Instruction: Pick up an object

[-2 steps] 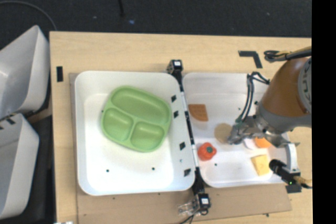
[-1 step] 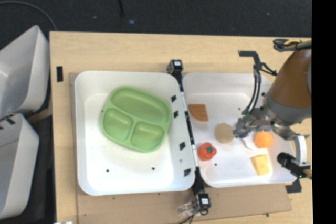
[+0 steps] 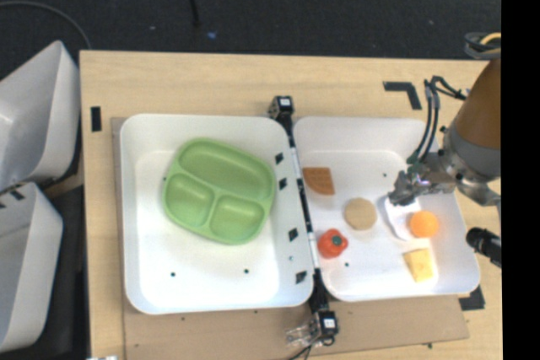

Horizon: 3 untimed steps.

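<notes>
The right bin holds a brown bread slice, a tan round cookie, a red tomato, an orange and a yellow cheese wedge. A white flat piece lies just left of the orange. My gripper hangs low over the right side of this bin, just above and left of the orange, near the white piece. Nothing shows between its fingers.
The left bin holds a green divided plate. A ridge with black clips separates the bins. The grey arm with its orange band comes in from the right. White containers stand off the bench at left.
</notes>
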Available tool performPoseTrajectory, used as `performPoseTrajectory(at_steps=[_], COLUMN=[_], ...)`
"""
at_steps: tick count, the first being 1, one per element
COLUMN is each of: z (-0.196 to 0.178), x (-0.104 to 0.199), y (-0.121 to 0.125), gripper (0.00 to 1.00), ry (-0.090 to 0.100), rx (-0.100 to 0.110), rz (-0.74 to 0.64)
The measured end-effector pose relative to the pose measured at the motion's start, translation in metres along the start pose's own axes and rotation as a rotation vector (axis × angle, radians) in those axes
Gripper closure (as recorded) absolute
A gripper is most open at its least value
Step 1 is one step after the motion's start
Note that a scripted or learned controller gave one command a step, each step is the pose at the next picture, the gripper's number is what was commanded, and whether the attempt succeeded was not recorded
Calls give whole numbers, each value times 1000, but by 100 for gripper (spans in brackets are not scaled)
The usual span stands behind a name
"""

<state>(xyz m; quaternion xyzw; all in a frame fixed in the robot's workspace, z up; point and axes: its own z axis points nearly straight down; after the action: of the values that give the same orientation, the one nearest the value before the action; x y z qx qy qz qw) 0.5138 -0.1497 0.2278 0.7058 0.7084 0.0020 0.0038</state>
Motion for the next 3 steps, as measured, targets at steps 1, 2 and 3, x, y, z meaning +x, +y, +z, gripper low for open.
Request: performPoseTrajectory(at_steps=[1, 2, 3], z=[-18, -26, -34], x=[-1, 46, 92], y=[1, 18, 45], gripper=[100, 100, 100], ry=[1, 3, 3], rx=[4, 6, 5], rz=[0, -4, -3])
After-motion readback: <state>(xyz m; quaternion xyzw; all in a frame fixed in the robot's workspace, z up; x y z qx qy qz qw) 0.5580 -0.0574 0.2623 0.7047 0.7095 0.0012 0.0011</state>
